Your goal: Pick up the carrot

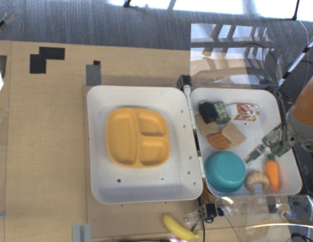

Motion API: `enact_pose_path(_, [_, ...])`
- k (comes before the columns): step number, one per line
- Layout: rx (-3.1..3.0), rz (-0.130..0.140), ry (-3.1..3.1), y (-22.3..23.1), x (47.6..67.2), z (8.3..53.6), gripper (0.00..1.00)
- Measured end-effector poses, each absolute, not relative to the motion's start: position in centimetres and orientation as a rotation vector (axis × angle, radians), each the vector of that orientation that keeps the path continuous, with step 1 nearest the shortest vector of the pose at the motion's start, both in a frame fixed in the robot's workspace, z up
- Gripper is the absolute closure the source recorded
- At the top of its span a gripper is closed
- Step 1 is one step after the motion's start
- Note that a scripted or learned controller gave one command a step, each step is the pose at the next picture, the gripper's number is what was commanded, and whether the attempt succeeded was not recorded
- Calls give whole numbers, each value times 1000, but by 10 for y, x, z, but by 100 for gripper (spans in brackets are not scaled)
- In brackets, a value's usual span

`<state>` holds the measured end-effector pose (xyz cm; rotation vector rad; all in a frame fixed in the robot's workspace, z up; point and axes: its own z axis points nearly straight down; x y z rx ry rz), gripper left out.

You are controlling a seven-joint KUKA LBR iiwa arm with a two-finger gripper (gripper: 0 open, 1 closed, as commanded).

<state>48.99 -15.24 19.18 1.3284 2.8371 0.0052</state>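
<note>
— Camera view first: we have two white bins side by side, and we start with the big things. The left bin (146,188) carries the yellow divided plate (138,136); the right bin (275,102) holds everything we care about. Where do we place the carrot?

— The carrot (272,174) lies at about five o'clock in the right bin, its green top toward twelve and its tip toward six. The croissant (257,180) sits just beside it at nine o'clock, and the teal bowl (225,171) lies further that way.

— And the gripper?

— The gripper (274,144) hangs just past the carrot's green end, at twelve o'clock from it. Nothing sits between its fingers, but whether they are spread or closed we cannot tell.

— So how do we do this well?

— We judge that we should come down over the thick middle of the carrot, closing across its short width, and keep clear of the croissant and the bin wall at three o'clock.

— What escapes us?

— The arm (305,115) is cut off at the frame's edge. Glare blurs the bin's six o'clock rim, and the small packets near twelve o'clock are hard to name.
</note>
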Motion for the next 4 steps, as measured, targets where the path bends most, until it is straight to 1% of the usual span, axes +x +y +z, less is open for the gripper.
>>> enact_pose_path(1, [826,-3,3022,-208,489,95,0])
enact_pose_path(2, [827,1,3008,-206,494,110,100])
enact_pose_path(3, [961,10,2982,-126,491,151,100])
enact_pose_path(4, [968,5,2982,-129,489,150,0])
